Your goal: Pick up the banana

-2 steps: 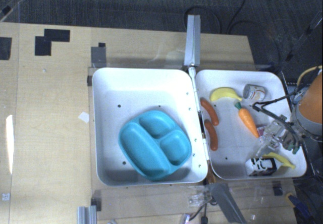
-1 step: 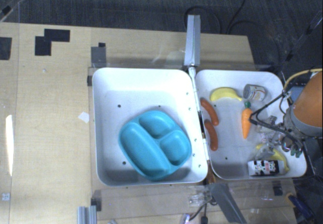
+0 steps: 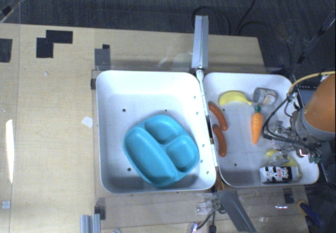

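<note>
Low over the right bin's [image 3: 247, 75] right edge hung the tool [image 3: 294, 145]; whether it stood wide or narrow could not be told. Up and leftward, well apart, lay the smooth curved yellow banana [image 3: 234, 99], near the far rim. Between them lay a tapered carrot [image 3: 255, 127] amid bare white floor.

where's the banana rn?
In the camera view, the banana lies near the back wall of the right bin, just left of a metal can and above the carrot and sausages.
</note>
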`<act>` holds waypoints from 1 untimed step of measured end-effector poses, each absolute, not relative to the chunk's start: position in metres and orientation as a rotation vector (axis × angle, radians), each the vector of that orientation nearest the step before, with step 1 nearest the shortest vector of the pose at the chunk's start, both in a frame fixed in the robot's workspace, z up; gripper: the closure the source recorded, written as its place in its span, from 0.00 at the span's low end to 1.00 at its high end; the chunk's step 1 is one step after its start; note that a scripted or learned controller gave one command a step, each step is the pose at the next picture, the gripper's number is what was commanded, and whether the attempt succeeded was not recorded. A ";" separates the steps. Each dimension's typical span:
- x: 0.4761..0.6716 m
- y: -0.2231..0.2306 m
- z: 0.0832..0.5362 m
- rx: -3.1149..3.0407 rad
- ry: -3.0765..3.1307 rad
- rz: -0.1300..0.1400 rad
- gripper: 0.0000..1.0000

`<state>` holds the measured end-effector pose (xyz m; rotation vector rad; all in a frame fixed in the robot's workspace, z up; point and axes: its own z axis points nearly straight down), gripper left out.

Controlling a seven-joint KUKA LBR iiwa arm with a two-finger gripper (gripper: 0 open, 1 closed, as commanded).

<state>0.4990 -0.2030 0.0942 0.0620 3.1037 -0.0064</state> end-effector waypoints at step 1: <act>0.499 -0.204 0.105 0.066 3.106 -0.008 1.00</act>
